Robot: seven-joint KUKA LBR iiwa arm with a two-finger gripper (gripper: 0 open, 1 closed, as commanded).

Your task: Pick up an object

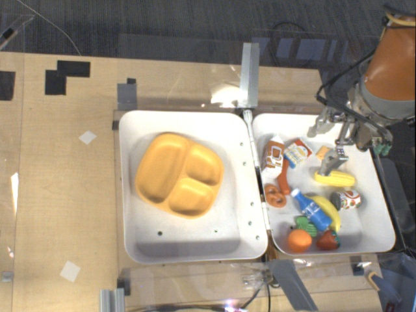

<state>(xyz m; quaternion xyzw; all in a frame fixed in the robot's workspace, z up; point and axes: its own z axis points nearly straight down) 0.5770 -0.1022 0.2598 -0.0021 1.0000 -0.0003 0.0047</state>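
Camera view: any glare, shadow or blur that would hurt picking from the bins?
Camera view: bright glare patch on the bench by the metal post, above the left bin; soft shadow under the yellow tray; gripper slightly soft over the right bin; small toys sharp but crowded.

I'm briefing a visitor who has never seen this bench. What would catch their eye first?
The big yellow tray, alone in the left bin. Next, the bright toy food crowded in the right bin, with the gripper low over a yellow piece at its far side.
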